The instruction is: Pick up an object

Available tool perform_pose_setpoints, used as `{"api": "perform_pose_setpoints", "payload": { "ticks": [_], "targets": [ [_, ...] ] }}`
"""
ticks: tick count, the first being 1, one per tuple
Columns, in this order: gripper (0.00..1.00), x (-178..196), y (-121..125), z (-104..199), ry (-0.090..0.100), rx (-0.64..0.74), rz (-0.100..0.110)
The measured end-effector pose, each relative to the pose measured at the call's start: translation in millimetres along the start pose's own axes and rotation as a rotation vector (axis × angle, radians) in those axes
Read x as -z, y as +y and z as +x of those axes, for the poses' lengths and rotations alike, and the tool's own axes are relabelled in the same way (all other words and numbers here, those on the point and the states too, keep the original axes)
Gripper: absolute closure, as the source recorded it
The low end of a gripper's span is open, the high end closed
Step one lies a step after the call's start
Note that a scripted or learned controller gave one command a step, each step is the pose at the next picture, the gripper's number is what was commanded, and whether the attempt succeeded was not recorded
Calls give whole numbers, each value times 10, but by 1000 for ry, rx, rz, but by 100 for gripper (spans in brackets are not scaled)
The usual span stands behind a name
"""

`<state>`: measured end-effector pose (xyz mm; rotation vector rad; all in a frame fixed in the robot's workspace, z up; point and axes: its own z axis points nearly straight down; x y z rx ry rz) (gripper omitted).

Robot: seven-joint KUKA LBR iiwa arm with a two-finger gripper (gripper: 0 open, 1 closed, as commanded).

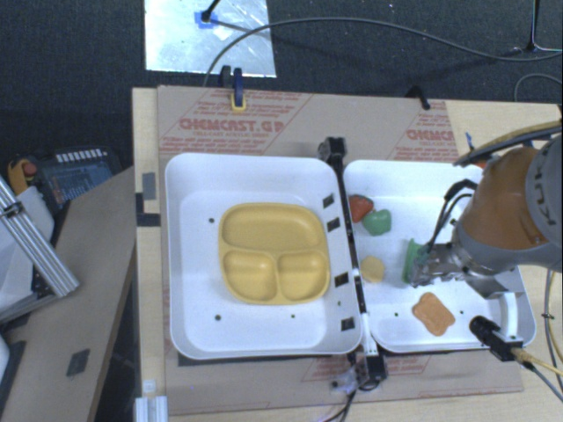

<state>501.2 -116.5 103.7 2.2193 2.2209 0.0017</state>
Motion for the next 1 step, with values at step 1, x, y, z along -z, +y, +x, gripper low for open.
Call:
{"api": "perform_pose_setpoints", "payload": {
  "ticks": [1],
  "targets": [
    [100,450,59,-51,-1,2,-4]
  ]
}}
